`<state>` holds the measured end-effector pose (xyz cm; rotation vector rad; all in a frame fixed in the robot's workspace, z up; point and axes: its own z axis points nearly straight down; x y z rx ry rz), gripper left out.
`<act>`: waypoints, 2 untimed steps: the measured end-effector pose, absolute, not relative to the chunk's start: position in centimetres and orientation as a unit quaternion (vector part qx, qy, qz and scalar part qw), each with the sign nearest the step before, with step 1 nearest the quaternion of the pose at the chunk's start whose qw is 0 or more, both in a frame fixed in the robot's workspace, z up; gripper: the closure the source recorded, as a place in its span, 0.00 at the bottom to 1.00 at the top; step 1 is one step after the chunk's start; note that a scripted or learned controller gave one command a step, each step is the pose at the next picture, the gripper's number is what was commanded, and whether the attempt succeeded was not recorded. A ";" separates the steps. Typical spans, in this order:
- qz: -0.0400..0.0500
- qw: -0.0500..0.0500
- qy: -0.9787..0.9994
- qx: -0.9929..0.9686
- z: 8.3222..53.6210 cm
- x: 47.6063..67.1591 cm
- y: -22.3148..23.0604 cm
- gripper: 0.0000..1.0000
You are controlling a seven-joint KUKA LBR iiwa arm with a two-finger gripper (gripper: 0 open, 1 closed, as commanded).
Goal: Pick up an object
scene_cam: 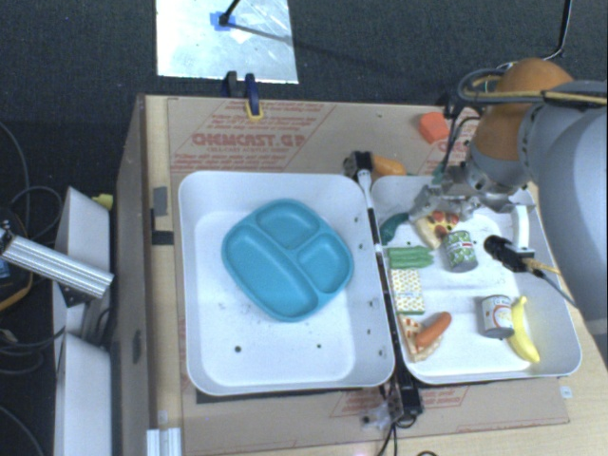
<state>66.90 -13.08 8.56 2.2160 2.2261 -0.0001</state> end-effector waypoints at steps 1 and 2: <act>0.001 0.002 0.708 0.706 8.6 64.4 -12.8 0.00; 0.002 0.004 0.709 0.705 9.8 64.6 -12.8 1.00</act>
